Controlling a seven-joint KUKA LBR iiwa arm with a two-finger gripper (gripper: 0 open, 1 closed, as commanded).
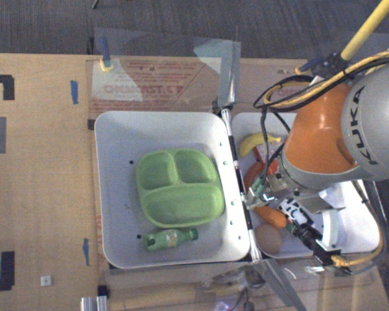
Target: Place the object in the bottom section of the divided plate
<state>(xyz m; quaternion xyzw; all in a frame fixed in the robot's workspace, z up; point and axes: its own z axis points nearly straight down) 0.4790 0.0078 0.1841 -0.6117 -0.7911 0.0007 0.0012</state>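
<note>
While the grey arm (369, 128) with its glossy orange band reaches in at the right of the frame, its tool (262, 196) hangs over the right white bin (369, 238), jaws too hidden to tell whether wide or narrow. Beneath it lie a banana (251, 144), an orange carrot (272, 216) and a rounded brown potato-like piece (268, 238). Centre frame, the left bin (117, 173) holds the smooth green divided plate (179, 188), three rounded sections, with a green bottle (170, 238) lying just below it.
</note>
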